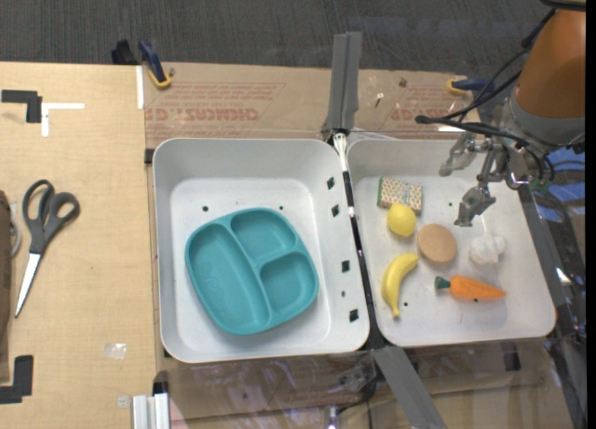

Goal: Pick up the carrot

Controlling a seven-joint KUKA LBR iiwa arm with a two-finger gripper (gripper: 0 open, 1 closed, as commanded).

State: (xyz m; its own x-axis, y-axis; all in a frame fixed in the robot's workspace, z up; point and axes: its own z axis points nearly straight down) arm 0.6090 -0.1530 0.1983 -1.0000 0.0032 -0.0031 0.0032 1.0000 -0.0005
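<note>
While my jaws [475, 206] hang above the right bin [535, 232], the carrot [475, 288] lies flat on that bin's floor near its front edge, green stub pointing left and orange tip pointing right, well apart from me. Nothing sits between my fingers; whether they are spread or pressed together I cannot tell, since from this slant they merge into one grey shape against the white wall. My arm [551, 64] enters from the right, its orange band cut off by the picture's edge, and cables cross in front of the wrist.

Just beside the carrot's stub rests a banana [398, 280], curved, its lower end toward the front. Behind the carrot sits a round tan item [437, 244], too smooth to name with confidence, and to its right a small white lumpy object [486, 249] that nearly vanishes against the bin. A lemon [401, 221] touches a speckled sponge-like block [400, 194] at the back.

On the left, the other bin [168, 232] holds a teal divided plate [251, 271], set at an angle. Scissors [42, 232] lie on the worktop [84, 325] at far left, beside a dark object clipped by the frame and impossible to identify.
</note>
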